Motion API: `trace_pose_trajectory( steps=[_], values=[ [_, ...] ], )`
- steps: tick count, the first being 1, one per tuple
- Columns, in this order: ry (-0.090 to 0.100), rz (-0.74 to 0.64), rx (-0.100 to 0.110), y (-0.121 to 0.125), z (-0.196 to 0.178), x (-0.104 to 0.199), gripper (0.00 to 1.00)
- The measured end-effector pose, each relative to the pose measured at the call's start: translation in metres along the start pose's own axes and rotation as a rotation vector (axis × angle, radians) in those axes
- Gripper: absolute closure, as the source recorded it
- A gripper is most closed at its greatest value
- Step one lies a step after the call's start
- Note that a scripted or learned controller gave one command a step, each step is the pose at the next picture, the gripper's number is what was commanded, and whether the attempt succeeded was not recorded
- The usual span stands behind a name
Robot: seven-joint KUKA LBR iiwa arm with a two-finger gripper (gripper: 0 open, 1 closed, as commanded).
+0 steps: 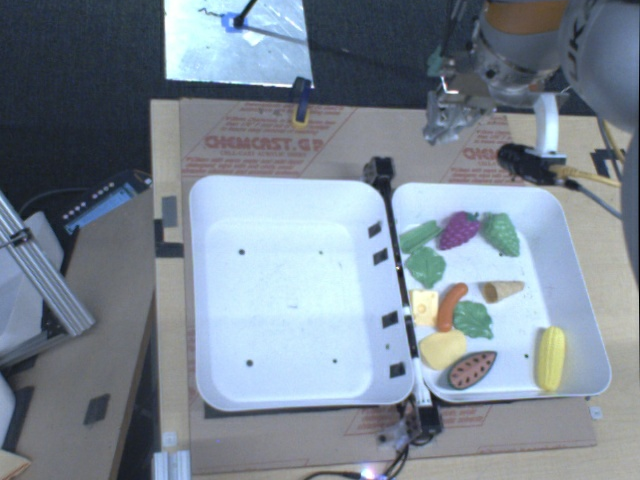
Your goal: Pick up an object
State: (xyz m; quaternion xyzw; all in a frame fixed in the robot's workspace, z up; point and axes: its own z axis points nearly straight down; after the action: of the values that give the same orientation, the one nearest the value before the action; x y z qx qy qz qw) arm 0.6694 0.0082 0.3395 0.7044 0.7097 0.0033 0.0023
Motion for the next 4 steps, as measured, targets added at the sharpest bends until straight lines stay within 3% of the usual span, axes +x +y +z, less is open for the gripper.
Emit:
trace_pose_trajectory(
  steps=[1,4],
  values=[
    [-0.002,0.007,-0.002,0.0,-0.068,-0.023,1.0],
    [-0.004,0.009,0.002,-0.001,-0.168,-0.131,1.0]
  ],
)
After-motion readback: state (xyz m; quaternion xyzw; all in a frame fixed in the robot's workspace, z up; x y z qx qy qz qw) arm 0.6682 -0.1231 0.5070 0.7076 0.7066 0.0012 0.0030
